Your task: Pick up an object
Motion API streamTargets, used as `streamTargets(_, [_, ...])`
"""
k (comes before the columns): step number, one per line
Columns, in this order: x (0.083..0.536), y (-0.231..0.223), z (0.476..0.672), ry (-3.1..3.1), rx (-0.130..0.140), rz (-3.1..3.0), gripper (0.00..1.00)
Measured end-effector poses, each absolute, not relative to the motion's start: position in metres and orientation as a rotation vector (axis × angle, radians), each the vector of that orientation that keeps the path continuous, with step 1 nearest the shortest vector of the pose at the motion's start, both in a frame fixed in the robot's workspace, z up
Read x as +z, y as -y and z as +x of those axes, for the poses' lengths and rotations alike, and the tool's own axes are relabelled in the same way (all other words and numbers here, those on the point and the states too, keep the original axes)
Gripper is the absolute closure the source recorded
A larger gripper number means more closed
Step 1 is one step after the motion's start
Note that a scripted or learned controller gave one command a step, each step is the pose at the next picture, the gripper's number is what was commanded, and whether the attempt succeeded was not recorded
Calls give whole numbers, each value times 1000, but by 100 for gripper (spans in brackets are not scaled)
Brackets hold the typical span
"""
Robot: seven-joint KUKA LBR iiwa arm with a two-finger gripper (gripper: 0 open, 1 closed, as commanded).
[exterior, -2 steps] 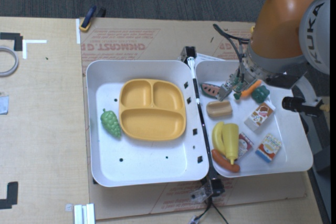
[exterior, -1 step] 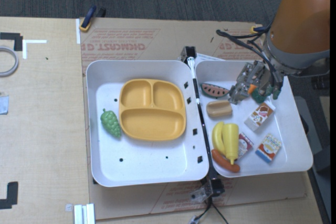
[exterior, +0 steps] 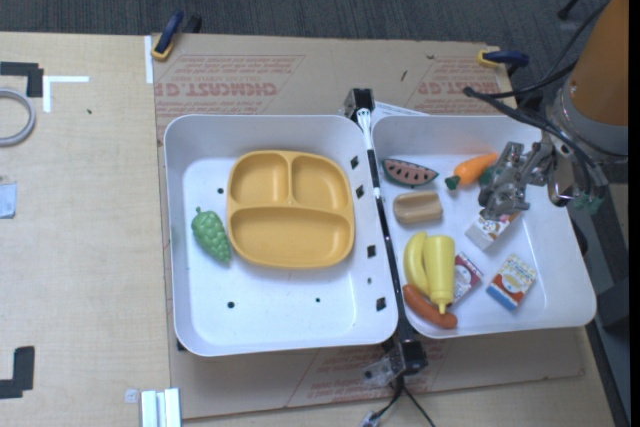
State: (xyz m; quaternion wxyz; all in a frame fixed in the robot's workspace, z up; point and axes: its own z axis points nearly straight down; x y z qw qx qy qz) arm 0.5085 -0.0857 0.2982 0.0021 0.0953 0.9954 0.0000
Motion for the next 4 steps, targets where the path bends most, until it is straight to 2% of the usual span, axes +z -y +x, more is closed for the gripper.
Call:
streamTargets(1, [308, 86, 510, -3118, 0, 304, 100])
streamTargets(2, [140, 92, 487, -3138, 0, 55, 100])
streamTargets(3, [139, 92, 487, -3138, 0, 56, 0])
streamTargets(4, [95, 94, 591, -3132, 0, 89, 0])
